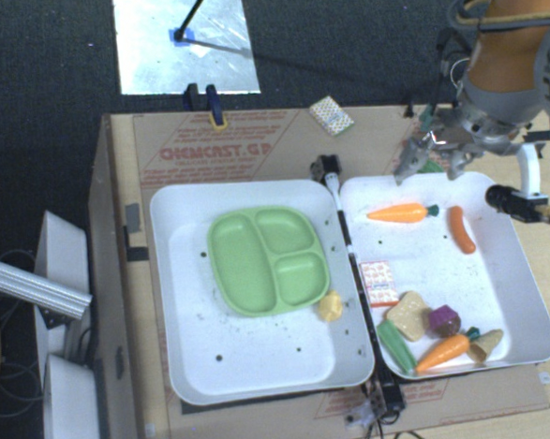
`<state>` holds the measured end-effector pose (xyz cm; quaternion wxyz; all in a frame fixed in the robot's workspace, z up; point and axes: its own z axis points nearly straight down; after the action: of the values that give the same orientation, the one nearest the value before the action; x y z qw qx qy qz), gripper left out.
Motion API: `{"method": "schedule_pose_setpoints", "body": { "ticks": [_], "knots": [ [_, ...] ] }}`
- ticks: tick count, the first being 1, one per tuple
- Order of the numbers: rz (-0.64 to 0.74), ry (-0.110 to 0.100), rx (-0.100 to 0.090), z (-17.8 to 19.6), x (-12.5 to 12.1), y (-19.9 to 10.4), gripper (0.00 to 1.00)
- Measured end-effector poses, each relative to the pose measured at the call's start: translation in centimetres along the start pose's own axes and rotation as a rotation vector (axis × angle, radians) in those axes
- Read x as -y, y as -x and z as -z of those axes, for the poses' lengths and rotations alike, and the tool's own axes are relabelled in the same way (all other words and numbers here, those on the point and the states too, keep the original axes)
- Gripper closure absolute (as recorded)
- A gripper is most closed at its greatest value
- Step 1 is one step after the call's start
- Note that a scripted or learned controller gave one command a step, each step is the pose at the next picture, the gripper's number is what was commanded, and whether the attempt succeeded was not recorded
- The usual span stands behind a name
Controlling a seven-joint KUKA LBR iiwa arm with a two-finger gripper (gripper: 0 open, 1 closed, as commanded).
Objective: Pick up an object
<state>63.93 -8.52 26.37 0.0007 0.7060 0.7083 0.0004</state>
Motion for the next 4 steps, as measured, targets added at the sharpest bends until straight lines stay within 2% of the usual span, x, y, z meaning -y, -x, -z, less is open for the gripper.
{"method": "schedule_pose_setpoints", "body": {
  "ticks": [1,2,3,4],
  "knots": [
    [-0.002,-0.004,0.000,-14.8,-2.0,2.8,0.00],
    [0.002,0.009,-0.004,-16.9,-3.4,3.4,0.00],
    [0.002,0.021,0.001,-15.8,-3.6,3.5,1.00],
    [0.002,0.020,0.000,-15.9,-3.6,3.5,0.00]
  ]
}}
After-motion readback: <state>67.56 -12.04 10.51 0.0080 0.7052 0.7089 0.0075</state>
